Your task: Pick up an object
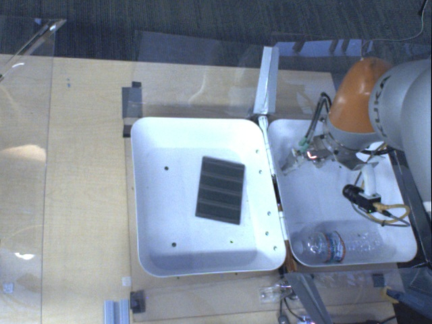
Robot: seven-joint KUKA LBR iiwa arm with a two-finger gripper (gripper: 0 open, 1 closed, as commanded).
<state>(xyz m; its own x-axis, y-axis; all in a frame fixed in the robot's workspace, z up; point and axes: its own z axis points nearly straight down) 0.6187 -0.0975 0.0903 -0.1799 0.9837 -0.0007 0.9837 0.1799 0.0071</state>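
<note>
No legible writing. Dark ribbed pad in left bin; clear bottle in right bin. Gripper grip state undeterminable. Wooden bench.

The arm is cut off by the picture's right edge, and its bulk covers the far right corner of the right bin. The gripper hangs over that bin's far left part as a small tangle of metal and cable, too small to make out clearly. A clear plastic bottle near the bin's near edge is see-through and blurred, so its outline is hard to trace. The table runs out of view at the left and near edges.
</note>
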